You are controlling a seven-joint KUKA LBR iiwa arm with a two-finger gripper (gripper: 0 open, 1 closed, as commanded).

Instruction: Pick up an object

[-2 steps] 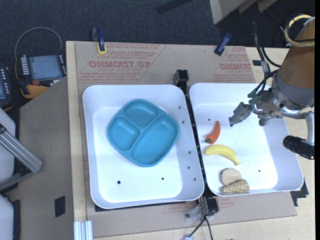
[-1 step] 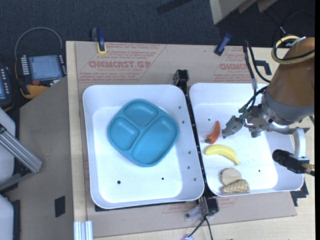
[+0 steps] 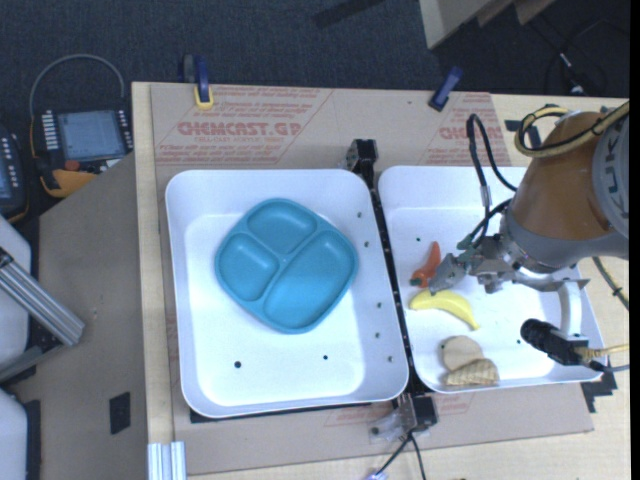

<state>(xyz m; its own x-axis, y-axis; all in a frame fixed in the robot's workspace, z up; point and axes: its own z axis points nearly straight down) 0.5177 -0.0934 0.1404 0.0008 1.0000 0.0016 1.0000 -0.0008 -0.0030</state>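
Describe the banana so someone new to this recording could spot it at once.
Look in the right-hand white bin, near its left wall. The banana lies just below the gripper. It is the curved yellow piece, unlike the red-orange chili above it and the beige bread below.

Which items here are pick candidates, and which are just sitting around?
Pick candidates, right bin: banana, red chili pepper, tan bread-like piece, near the gripper.

Sitting around: blue divided plate in the left bin; handheld screen off the bench.
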